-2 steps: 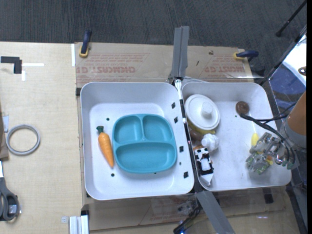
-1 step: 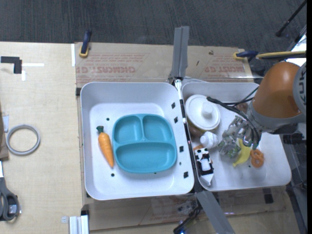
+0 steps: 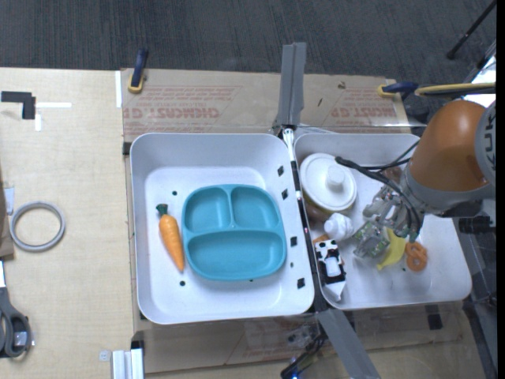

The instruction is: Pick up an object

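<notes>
My gripper (image 3: 371, 239) reaches down into the right bin (image 3: 442, 287), its fingers low over a yellow banana-like toy (image 3: 394, 252). An orange ring-shaped toy (image 3: 416, 257) lies just right of the banana. A white lidded pot (image 3: 331, 178) stands at the back left of this bin. In front of the pot sits a small white bottle (image 3: 337, 226), with a black-and-white cow toy (image 3: 329, 260) nearer still. In the left bin (image 3: 150, 283) lie a teal divided plate (image 3: 234, 231) and an orange carrot (image 3: 170, 238).
The arm's orange band (image 3: 450, 148) hangs over the right bin's back right part. A roll of grey tape (image 3: 35, 226) and scissors (image 3: 13, 332) lie on the bench at far left. A grey divider bar (image 3: 290, 85) runs between the bins at the back.
</notes>
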